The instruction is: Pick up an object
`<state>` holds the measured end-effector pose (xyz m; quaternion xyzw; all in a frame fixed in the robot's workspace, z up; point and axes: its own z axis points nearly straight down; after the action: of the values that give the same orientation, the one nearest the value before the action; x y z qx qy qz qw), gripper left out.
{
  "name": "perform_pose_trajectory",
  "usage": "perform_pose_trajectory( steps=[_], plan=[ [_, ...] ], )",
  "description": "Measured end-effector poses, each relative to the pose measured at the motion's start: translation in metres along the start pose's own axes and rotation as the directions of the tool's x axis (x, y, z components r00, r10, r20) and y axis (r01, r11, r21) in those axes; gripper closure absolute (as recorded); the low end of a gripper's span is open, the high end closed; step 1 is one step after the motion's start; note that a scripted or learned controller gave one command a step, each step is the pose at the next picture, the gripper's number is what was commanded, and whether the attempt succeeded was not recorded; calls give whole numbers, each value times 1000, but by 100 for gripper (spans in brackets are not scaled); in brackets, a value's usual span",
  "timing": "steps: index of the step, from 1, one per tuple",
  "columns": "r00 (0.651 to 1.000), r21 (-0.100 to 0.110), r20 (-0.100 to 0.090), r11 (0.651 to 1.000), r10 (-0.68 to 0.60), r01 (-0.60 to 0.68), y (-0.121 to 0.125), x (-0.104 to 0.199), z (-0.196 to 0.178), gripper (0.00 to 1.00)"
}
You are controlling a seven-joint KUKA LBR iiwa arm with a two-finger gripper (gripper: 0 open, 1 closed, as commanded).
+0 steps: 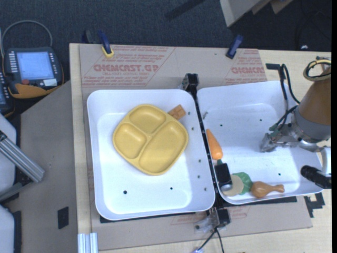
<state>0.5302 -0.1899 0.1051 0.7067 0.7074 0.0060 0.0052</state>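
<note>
1. Nearest pick: drumstick point(266, 189), front of right bin point(247, 112), w/ carrot point(214, 144) by the left wall. Approach straight down, centre over the shaft, clear of the green bit point(243, 178).
2. My claw point(274, 140) sits low over the bin's right side, arm in from the right; can't tell open or closed, nothing seen in it.

Printed in red on the brown cardboard sheet point(158, 62) behind the bins: "CHEMCAST G.P", clearest above the left bin point(100, 141). Repeated above the right bin point(247, 96), cut off by the bin's rim, so only "CHEMCAST" legible. Smaller red lines above each, too fine to read. Handheld screen point(32, 65) at far left lit, nothing readable.
</note>
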Motion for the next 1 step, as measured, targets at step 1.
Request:
perform_pose_trajectory(
  steps=[1],
  plan=[
    [1000,10,4,1000,0,0,2,0,-64,100]
  ],
)
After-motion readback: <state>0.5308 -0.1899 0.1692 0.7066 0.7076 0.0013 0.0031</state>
